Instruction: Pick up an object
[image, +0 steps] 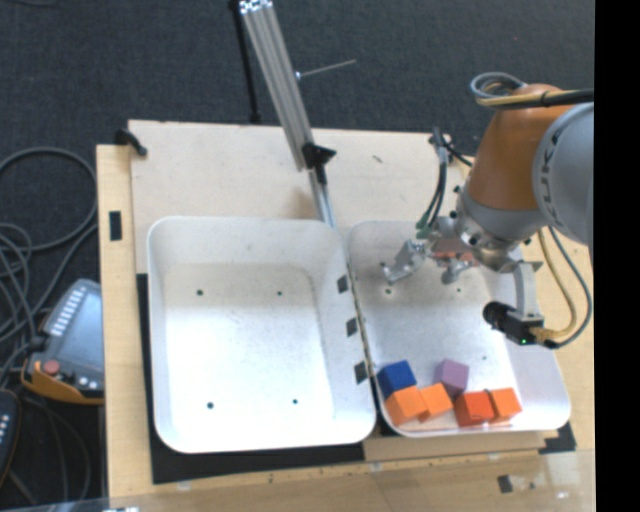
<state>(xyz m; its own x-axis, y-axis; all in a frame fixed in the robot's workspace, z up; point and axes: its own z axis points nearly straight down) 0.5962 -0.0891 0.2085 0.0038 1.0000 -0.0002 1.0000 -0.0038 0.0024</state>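
Several small blocks lie along the near edge of the right bin (400, 300): a blue block (396, 376), a purple block (453, 375), an orange pair (418, 402) and a second orange pair (488, 405). My gripper (428, 264) hangs over the far half of that bin, well behind the blocks. Its two fingers are spread apart with nothing between them. The grey and orange arm comes in from the right.
The left bin (250, 330) sits beside the right one, sharing a raised middle rim. A slanted aluminium post (290, 110) rises from behind the bins. A black cable fitting (515, 322) hangs off the arm over the right bin.
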